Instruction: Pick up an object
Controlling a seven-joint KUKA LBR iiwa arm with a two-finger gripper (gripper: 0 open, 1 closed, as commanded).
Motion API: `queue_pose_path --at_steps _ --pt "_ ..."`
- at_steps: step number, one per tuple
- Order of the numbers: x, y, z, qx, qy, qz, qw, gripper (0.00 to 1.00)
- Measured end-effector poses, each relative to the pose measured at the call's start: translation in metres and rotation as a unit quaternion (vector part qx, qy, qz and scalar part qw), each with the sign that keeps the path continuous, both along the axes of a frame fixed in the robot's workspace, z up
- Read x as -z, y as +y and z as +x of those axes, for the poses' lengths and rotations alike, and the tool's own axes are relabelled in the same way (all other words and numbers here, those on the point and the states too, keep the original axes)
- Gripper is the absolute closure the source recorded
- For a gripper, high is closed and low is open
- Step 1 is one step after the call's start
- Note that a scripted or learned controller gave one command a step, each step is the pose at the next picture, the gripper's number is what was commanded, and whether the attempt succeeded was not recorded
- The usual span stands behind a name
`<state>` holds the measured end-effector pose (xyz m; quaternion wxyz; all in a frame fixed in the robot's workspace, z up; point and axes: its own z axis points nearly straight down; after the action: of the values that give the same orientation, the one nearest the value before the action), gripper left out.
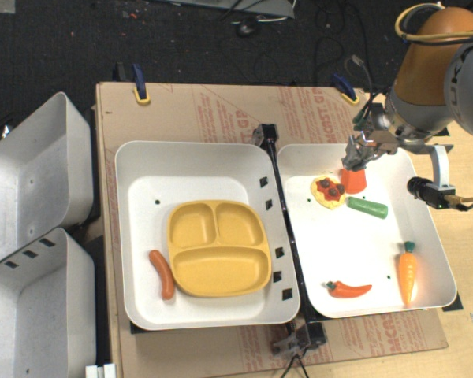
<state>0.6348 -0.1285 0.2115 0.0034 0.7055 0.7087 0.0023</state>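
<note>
Grey arm (426,93) angled down-left | hand (355,162) over orange cup (353,181) | grip state unclear

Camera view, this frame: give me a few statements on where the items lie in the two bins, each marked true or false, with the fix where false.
1. The yellow divided tray lies in the left bin. True.
2. The sausage lies inside one of the tray's compartments. False: it lies on the bin floor beside the tray's left edge.
3. The carrot lies in the right bin, near its right wall. True.
4. The red chili pepper lies in the left bin. False: it lies in the right bin, near the front.
5. The gripper is over the right bin's far part, above an orange-red piece. True.
</note>
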Motion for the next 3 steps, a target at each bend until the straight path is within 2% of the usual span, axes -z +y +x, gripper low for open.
queue_pose_path --at_steps 1,2,3 --pt "-0.054 0.000 0.002 0.000 0.000 -0.0003 1.0000 1.00" --pt "-0.050 0.044 -0.022 0.000 0.005 0.0010 1.0000 1.00" --pt "-0.042 0.102 -0.027 -0.002 0.005 0.0017 1.0000 1.00"
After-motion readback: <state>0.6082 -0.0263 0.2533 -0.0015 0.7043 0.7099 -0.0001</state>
